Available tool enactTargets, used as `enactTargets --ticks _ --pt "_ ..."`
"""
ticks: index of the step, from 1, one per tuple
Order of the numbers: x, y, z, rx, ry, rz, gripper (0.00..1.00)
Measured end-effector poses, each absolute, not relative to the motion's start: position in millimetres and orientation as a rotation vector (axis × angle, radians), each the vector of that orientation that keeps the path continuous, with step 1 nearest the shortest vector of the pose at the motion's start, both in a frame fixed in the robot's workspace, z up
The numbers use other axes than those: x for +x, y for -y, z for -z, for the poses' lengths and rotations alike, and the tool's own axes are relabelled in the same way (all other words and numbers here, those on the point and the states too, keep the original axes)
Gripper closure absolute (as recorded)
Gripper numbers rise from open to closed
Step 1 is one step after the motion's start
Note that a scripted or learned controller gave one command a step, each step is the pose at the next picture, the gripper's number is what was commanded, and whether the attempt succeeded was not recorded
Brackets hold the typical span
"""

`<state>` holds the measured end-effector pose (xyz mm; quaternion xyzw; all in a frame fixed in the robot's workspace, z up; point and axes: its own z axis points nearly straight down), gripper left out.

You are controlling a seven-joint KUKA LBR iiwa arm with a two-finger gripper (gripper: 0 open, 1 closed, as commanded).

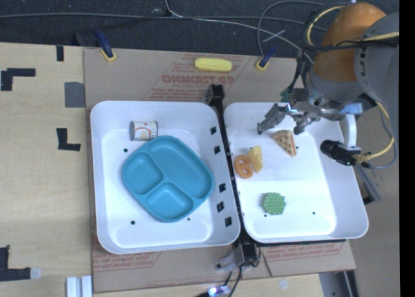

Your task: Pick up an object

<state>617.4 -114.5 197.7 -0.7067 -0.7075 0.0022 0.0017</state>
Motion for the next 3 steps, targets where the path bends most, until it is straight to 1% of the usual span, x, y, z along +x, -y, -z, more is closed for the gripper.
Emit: enactTargets --ticks 1,2,3 --pt "619.3 120.0 -135.7 -2.219 2.220 -0.007 0.00" --pt "620.9 118.8 -85.4 -2.223 2.224 0.005 0.00" --pt "620.6 118.3 -96.7 -2.220 2.227 0.003 1.00"
